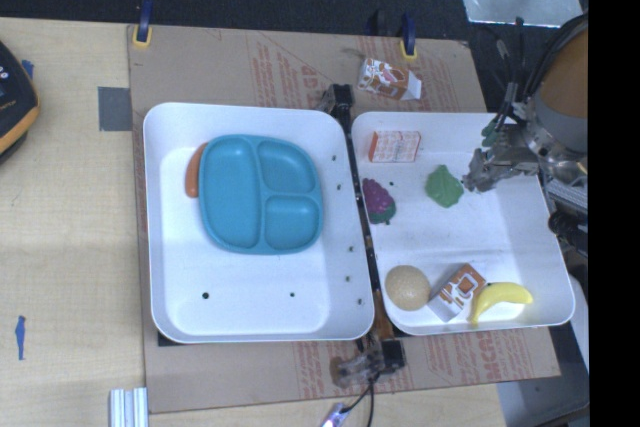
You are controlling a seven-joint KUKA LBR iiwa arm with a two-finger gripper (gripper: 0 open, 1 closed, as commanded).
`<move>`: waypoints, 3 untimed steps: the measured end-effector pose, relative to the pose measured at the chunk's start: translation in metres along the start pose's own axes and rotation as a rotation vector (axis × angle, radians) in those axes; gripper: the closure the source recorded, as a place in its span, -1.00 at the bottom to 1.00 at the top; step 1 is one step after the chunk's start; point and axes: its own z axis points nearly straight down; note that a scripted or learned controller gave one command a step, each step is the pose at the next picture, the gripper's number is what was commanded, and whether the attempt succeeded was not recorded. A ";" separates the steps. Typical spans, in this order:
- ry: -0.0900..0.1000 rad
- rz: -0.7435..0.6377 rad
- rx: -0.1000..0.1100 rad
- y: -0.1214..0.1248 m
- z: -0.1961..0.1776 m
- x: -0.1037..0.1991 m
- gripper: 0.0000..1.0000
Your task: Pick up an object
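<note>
Six small items sit in the right bin (pixel 520 250) as the gripper (pixel 478 177) hovers beside the green toy (pixel 444 186), its grip impossible to judge. Risk: the tips could nudge the rounded toy sideways toward the purple grapes (pixel 378 200) and close on nothing.

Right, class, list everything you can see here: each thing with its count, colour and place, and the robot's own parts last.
Bins: two, white, side by side on the bench.
Divided plate: one, blue, left bin.
Sausage-like item: one, orange, under the plate's left edge.
Small cartons: three, white and orange; two in right bin, one on cardboard beyond the bins.
Grapes: one bunch, purple, right bin.
Leafy item: one, green, right bin.
Round item: one, beige, right bin.
Banana: one, yellow, right bin.
Tool: one, grey, beside the leafy item.
</note>
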 end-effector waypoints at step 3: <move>0.000 0.000 0.000 0.052 0.126 -0.047 -1.00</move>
